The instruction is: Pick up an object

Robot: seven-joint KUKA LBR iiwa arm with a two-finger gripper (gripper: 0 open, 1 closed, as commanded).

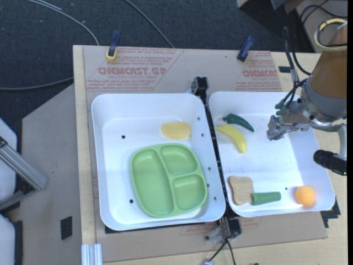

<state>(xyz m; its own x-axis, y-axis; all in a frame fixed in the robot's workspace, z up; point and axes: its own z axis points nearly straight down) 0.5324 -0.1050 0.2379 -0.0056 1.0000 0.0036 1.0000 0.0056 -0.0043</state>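
Two white bins sit side by side on the bench. The left bin [105, 148] holds a green divided plate [168, 179] with three compartments, lying flat toward the bin's near side, and a pale yellow rounded piece [176, 130] just beyond the plate's far edge, apart from it.

The right bin [314, 203] holds the loose objects: a dark green pepper-like item [239, 121] near the far left corner, a yellow banana [234, 137] just beside it on the near side, a slice of bread [240, 189] near the front left, a green cylinder-like piece [266, 197] touching or overlapping the bread's right edge, and an orange ball [305, 196] toward the front right corner.

The arm reaches in from the right, and the gripper [277, 130] hangs over the far middle of the right bin, right of the banana and pepper, with nothing visible between its fingers. Cannot tell whether the fingers are apart or together at this resolution.
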